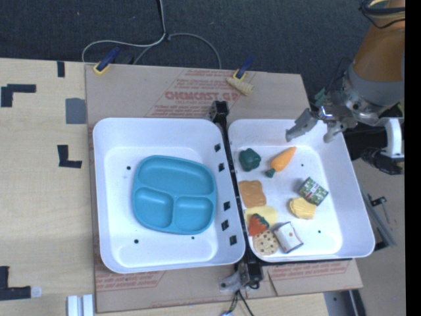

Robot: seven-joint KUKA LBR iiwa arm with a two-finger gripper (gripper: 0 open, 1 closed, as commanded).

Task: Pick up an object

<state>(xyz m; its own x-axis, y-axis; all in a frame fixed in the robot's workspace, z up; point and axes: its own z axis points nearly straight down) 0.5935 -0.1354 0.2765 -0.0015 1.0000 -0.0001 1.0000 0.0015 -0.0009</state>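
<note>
Closest to me in the right bin [348, 196], along its near wall, a small grey-and-white box [287, 237] lies tilted, with a speckled round cookie [266, 243] just left of it and touching; right behind the cookie sits a red and yellow toy piece [261, 220], and behind that a tan slice of toast [252, 193] close to the bin's left wall; a yellow chunk [302, 208] lies toward the middle of the bin with a green printed carton [312, 190] touching its far side. Further back in the same bin an orange carrot [282, 160] lies at a slant, and a dark green lump [249, 158] rests to its left, apart from it. The left bin [108, 170] sits hard against the right bin's left wall and holds a blue divided plate [174, 194] in its middle. Over the right bin's far right corner the gripper [314, 128] hangs above the rim, fingers spread wide with nothing between them, well clear of the carrot. Beyond the bins, two clamps [241, 81] pin the cardboard sheet [191, 94].
</note>
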